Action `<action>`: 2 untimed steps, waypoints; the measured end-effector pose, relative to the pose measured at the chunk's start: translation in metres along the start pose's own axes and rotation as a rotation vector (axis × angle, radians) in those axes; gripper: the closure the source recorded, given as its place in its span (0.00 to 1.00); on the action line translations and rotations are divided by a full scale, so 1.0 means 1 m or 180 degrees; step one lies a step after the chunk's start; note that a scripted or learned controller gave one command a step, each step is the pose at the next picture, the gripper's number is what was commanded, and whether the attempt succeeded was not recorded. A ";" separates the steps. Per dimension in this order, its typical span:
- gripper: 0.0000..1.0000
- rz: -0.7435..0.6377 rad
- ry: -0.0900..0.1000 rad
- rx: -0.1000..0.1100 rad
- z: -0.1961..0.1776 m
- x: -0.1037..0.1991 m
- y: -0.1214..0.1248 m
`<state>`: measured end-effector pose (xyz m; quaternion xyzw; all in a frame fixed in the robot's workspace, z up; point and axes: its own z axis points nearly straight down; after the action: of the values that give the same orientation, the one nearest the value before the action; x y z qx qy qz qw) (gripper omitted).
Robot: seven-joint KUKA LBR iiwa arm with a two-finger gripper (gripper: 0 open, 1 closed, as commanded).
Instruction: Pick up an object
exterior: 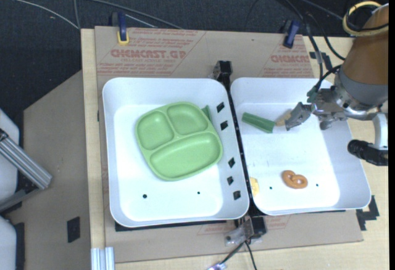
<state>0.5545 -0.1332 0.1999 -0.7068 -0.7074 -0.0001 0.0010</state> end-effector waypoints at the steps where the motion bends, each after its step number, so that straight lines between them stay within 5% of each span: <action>1: 0.00 0.0004 0.0004 0.0020 0.063 -0.003 -0.002; 2: 0.00 0.0002 0.0005 0.0017 0.116 -0.002 -0.003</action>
<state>0.5518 -0.1354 0.0842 -0.7071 -0.7071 0.0013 0.0034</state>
